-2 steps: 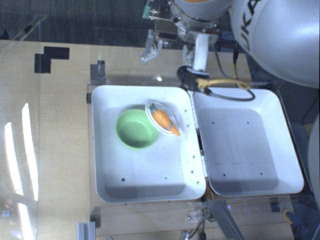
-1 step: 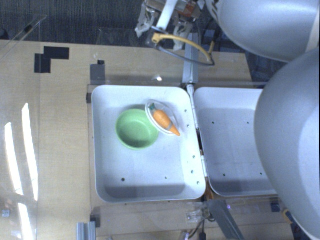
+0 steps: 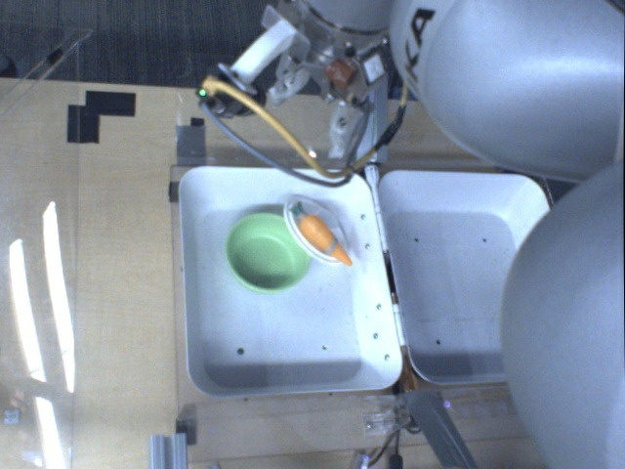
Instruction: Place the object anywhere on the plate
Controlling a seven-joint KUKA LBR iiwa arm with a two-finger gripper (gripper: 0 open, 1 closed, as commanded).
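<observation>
Your arm reaches in top right, gripper (image 3: 337,130) above left bin (image 3: 210,360) rim | grip: can't tell | carrot (image 3: 322,238) touching green plate (image 3: 266,254)

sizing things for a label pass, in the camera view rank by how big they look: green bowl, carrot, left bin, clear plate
1. left bin
2. green bowl
3. clear plate, though its see-through rim is hard to trace
4. carrot, lying on that plate

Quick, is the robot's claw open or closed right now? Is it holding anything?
Gripper: cannot be told whether open or closed; nothing seen held.
</observation>
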